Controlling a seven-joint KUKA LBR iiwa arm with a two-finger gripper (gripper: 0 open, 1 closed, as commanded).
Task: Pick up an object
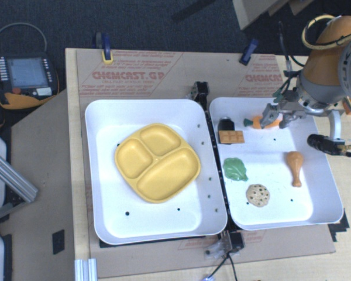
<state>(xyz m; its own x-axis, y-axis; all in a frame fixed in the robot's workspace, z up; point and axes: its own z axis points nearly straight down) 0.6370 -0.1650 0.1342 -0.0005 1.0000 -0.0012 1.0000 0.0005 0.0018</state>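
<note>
Tool [273, 117] at right white bin's [322, 212] twelve o'clock | fingers astride small orange carrot-shaped toy [258, 122], grip state unclear | yellow divided plastic plate [157, 161] fills left white bin [99, 157]

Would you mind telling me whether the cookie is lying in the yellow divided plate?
No, the cookie lies on the floor of the right bin, while the yellow divided plate sits in the left bin.

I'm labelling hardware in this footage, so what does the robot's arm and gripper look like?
The arm is bulky and rounded, orange at its upper section and grey toward the wrist. A thin pale cable loops over its top, and darker cables run alongside. The gripper is small and metallic grey, with slim fingers. A black cylindrical fitting sticks out beside the wrist.
</note>
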